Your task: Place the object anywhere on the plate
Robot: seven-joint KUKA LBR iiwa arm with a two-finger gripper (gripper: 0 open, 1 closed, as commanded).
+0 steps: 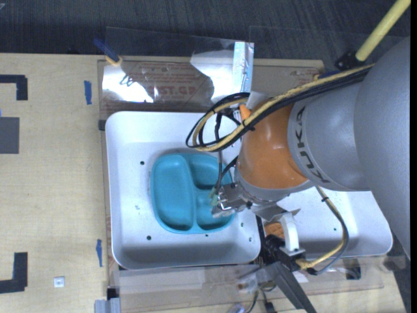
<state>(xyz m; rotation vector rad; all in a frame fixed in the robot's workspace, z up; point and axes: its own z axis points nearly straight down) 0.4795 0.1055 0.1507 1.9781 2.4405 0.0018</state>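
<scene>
Smooth matt teal plastic plate, glossy white bin

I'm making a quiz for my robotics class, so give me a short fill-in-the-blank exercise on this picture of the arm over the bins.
1. The divided plate is coloured ____.
2. The plate lies in the ____ of the two white bins in the camera view.
3. The band above the arm's wrist is coloured ____.
4. The plate has ____ compartments.

Missing words: blue; left; orange; two
</scene>
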